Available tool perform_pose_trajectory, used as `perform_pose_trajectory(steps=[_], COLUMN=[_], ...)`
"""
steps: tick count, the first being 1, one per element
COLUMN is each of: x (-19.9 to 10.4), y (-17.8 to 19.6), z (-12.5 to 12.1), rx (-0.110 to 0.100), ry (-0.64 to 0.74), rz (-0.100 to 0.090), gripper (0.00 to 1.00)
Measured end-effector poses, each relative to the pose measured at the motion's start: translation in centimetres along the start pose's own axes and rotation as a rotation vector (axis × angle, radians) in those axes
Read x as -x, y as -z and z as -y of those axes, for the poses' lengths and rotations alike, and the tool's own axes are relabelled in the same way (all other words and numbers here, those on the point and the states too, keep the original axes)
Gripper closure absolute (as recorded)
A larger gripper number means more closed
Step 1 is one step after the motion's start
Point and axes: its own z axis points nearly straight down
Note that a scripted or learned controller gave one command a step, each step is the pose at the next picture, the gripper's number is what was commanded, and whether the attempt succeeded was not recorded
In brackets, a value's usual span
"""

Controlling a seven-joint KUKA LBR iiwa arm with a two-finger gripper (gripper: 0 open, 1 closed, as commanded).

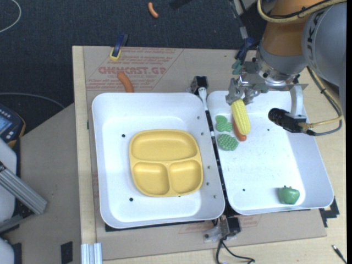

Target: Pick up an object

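yellow corn cob (240,117) hangs gripped at its top in the end effector (240,94).

One fixed camera looks down at a slant on my bench (165,65); my arm (297,21) enters from its right.

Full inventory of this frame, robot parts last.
Bins: 2, white, side by side on the bench, left, right.
Divided plate: 1, yellow, in left bin.
Corn cob: 1, yellow, right bin's upper left, just below the end effector.
Carrot: 1, orange, partly under the corn.
Flat green pieces: 2, green, left of the corn.
Green pepper: 1, right bin's lower right corner.
Small sausage-shaped pieces: 2, orange, one on the bench, one on the floor.
Clamp: 1, blue and yellow, bench's back edge.
End effector: 1, grey, over the corn's top end.
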Motion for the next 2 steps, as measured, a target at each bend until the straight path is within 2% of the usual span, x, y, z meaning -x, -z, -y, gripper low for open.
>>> perform_pose_trajectory(steps=[1, 2], x=[0.17, -0.18], y=[-1.71, -1.54], z=[-0.25, -0.07], rx=[-0.007, -0.006], ry=[-0.005, -0.005], rz=[0.001, 0.001], gripper=[1.00, 1.00])
